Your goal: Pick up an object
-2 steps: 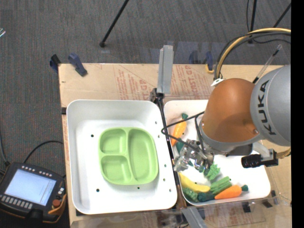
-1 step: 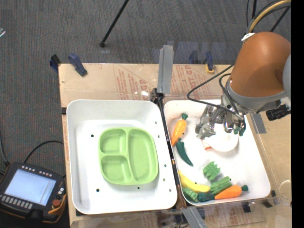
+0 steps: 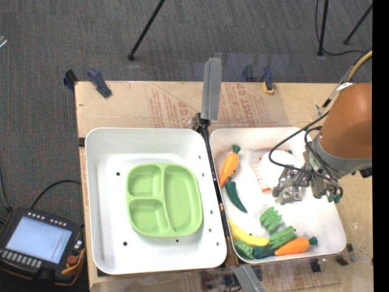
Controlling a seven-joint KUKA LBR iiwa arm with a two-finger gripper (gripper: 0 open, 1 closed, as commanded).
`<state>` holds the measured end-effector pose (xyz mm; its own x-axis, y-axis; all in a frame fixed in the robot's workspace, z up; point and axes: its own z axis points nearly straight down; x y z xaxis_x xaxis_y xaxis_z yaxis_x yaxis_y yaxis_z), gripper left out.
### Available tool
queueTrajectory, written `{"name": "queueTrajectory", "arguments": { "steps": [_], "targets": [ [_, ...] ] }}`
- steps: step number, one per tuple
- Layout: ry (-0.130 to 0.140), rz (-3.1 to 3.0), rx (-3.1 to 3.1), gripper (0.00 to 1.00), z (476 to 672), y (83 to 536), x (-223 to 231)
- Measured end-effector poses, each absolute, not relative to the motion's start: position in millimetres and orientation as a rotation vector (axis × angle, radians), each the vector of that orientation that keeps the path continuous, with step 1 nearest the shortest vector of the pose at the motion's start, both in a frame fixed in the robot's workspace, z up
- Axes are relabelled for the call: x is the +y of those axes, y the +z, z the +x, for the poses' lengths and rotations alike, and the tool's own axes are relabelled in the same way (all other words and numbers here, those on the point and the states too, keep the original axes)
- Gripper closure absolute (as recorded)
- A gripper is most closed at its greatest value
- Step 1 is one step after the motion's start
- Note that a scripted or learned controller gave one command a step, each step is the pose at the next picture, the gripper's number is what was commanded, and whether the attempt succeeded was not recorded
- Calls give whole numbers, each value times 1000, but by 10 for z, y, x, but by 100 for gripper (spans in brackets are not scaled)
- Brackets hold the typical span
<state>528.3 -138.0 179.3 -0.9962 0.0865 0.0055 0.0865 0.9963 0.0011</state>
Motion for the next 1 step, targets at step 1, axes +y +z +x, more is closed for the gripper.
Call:
{"name": "queueTrajectory", "arguments": {
  "steps": [1],
  "targets": [
    [-3,-23,-3142,100,5722,865,-1078]
  ]
}}
